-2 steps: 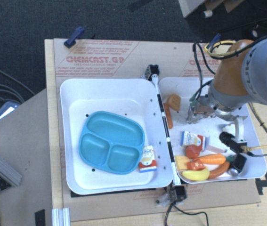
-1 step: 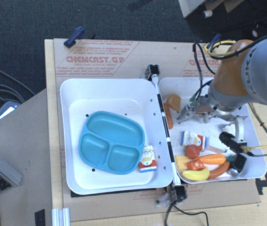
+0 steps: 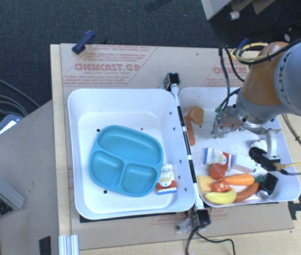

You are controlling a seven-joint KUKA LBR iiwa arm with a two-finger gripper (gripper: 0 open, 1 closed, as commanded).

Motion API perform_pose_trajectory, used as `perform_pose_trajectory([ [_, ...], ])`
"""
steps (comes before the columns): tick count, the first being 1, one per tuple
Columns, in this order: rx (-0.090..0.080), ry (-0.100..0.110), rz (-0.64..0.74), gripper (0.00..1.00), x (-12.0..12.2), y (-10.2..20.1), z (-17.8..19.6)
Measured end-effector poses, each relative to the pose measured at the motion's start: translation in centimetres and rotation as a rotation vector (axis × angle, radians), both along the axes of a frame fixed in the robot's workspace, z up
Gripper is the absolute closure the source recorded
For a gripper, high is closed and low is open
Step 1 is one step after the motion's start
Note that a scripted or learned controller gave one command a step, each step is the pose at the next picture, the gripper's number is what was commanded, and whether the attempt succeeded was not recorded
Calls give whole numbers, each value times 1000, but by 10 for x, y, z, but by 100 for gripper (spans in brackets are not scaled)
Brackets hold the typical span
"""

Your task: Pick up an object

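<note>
Overhead, the bench (image 3: 113,62) carries two white bins side by side. The left bin (image 3: 81,116) holds a blue divided plate (image 3: 125,161) near its middle, and a small carton (image 3: 166,178) lies at the plate's four o'clock corner, touching its rim.

At three o'clock the grey arm (image 3: 293,73) reaches in, its orange band (image 3: 261,84) above the wrist, and bends down into the right bin (image 3: 203,97). The gripper (image 3: 225,127) hangs over the upper middle of that bin, above bare white floor; how far its tips stand apart I cannot tell, and nothing shows between them.

Toys crowd the right bin toward six o'clock. A carrot (image 3: 239,179) lies across the heap, with a sausage (image 3: 246,192) curved beneath it and a banana (image 3: 220,197) at the bottom edge. A tomato (image 3: 217,170) sits just at ten o'clock from the carrot, and a small milk box (image 3: 215,156) lies at twelve o'clock from the tomato. A brown bread piece (image 3: 195,115) rests near the bin's left wall, at nine o'clock from the gripper, apart from it.
</note>
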State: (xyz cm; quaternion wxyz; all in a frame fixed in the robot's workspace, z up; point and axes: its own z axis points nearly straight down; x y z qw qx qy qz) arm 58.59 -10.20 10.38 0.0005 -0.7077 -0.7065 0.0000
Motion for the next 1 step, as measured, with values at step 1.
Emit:
perform_pose_trajectory([
  [1, 0, 0, 0, 0, 0, 0, 0],
])
